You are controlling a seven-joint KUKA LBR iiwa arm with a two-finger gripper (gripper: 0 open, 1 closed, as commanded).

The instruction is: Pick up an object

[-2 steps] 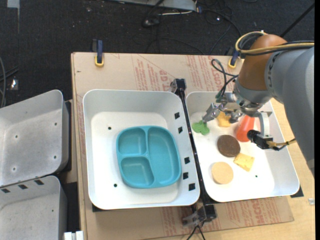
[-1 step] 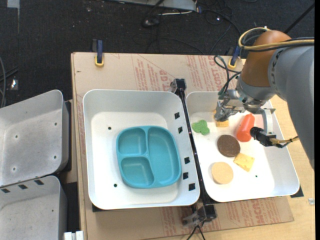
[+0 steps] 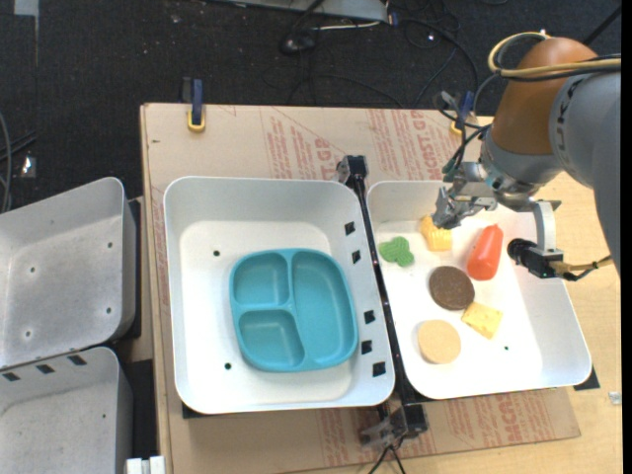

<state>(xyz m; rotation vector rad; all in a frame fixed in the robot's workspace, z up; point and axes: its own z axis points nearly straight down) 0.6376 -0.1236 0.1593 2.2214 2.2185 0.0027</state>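
Reaching stage, by the look of it: two-finger gripper [image 3: 446,212] lowered over the small yellow corn-like toy piece [image 3: 435,233] near the far edge of the right-hand shallow white bin [image 3: 553,358], fingertips just above or touching its top. Cannot tell how the claw stands, wide or narrow; too small and dark against the wrist. Nothing seen held, so no grasp yet, judged from this.

Next move, most likely: straight down around the yellow piece, close, then lift; calls for care with the nearby orange carrot-shaped toy [image 3: 485,252].

Counted in the right bin, six things: one yellow piece, one orange carrot shape, one green leafy toy [image 3: 397,252] toward the near-left side, one dark brown round disc [image 3: 451,287] at the middle, one pale yellow wedge [image 3: 482,319], one tan round disc [image 3: 438,342] toward the near edge.

In the left-hand white bin [image 3: 193,363]: one teal divided plastic tray [image 3: 292,308], three compartments.
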